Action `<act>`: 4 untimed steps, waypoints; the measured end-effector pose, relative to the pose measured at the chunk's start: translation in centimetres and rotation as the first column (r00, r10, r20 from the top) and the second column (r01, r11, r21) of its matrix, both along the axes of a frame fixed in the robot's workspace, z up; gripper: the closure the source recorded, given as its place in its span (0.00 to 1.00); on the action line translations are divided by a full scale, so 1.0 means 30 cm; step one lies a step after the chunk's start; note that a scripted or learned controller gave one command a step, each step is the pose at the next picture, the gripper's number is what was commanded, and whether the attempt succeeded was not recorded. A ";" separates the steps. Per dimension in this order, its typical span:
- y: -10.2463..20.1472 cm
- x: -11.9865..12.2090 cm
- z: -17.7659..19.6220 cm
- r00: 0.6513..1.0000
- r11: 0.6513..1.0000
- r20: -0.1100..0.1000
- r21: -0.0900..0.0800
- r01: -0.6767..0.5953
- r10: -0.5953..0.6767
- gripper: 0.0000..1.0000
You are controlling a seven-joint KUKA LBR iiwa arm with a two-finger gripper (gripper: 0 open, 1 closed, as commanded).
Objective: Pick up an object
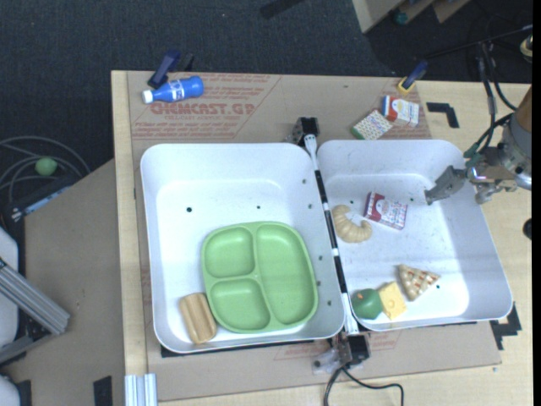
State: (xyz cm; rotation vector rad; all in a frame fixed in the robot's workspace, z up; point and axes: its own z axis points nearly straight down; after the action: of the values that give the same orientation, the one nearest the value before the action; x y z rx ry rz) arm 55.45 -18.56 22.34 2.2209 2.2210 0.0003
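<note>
A robotics lab — a plywood bench (254, 100) bearing twin white bins (169, 193), loose cables (21, 176) on dark carpet.

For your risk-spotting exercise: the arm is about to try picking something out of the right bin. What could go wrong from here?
1. The small red-and-white carton lies flat, so the gripper may slide over it.
2. The green round toy, yellow cheese wedge and pizza slice crowd together; a grab could take two or knock one aside.
3. The tan croissant lies near the bin's left wall, limiting finger room.

Right bin (473, 252): croissant (350, 225) by the left wall, red-white packet (385, 211) beside it; pizza slice (416, 281), cheese wedge (391, 299) and green fruit (367, 304) near the front.
</note>
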 end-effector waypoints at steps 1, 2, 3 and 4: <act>0.183 0.176 -0.324 1.000 1.000 -0.005 0.003 -0.001 0.001 0.00; 0.283 0.149 -0.446 1.000 1.000 0.009 -0.005 0.001 -0.001 0.00; 0.273 0.194 -0.447 1.000 1.000 0.009 -0.003 -0.001 0.001 0.00; 0.231 0.272 -0.446 1.000 1.000 0.009 -0.002 -0.001 0.001 0.00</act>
State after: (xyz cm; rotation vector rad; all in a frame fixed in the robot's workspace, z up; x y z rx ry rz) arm 63.60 -11.62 8.96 2.2134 2.2168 0.0080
